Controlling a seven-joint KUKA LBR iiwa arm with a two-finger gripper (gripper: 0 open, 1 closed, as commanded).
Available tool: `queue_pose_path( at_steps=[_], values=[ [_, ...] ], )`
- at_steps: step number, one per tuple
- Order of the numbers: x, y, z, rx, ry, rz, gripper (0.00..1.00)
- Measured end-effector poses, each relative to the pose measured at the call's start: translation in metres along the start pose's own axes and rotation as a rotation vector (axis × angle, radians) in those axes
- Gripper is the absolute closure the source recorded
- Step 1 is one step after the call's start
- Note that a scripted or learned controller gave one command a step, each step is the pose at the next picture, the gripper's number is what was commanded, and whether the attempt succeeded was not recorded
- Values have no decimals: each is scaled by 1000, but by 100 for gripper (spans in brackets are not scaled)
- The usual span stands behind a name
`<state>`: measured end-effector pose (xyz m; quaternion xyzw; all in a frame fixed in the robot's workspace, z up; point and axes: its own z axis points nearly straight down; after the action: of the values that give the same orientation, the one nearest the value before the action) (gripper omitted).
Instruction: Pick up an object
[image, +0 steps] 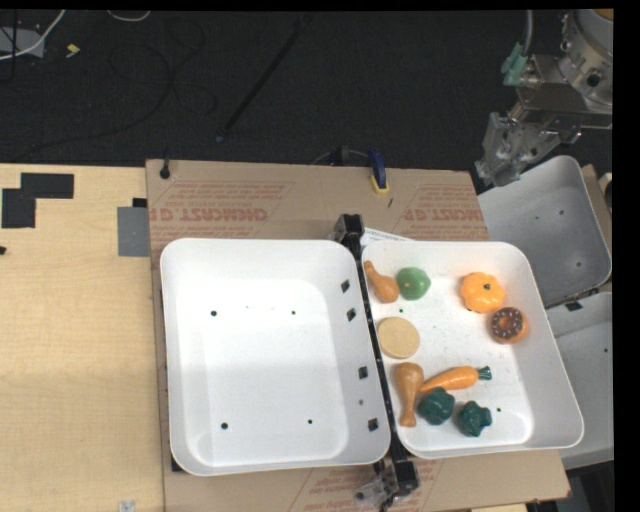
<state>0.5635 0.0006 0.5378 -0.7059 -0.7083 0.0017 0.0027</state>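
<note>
Objects up for grabs: a bunch of toy foods is laid out in the right bin (552, 400), and nothing is lifted out of it yet.
Top row: a small drumstick (381, 283) is parked by the divider, a green apple (413, 283) just beside it, and an orange pumpkin (483, 292) further right.
Right side: a chocolate donut (507, 324) is set just below the pumpkin, near the bin wall.
Middle: a flat tan cookie (399, 337) is left on its own, a bit apart from the rest.
Bottom cluster: a bigger drumstick (407, 389), a carrot (455, 378) and two dark green veggie pieces (436, 407) (474, 418) are packed close together, with the carrot touching or nearly touching the drumstick.
Left bin: the left bin (190, 400) is seen right next to it on the counter (70, 330).
End effector: the end effector (510, 150) is held up high at the back right, well apart from all the objects and off past the right bin's far corner. Whether it's spread or closed can't be told from this angle, but nothing is seen gripped in it.
Progress: pretty much at the start, as judged from this. No pick is made; an approach over the right bin, a descent, a grasp and a lift are all left to do.
Easiest target, probably: the pumpkin or the apple, since clear room is left around them.
</note>
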Motion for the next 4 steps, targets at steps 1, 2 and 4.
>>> queue_pose_path(
  at_steps=[1, 2, 4],
  values=[
    [16, -91, 0, -3, 0, 1, 100],
    [-45, -88, 1, -3, -3, 9, 100],
    [-185, -89, 1, -4, -3, 9, 100]
  ],
)
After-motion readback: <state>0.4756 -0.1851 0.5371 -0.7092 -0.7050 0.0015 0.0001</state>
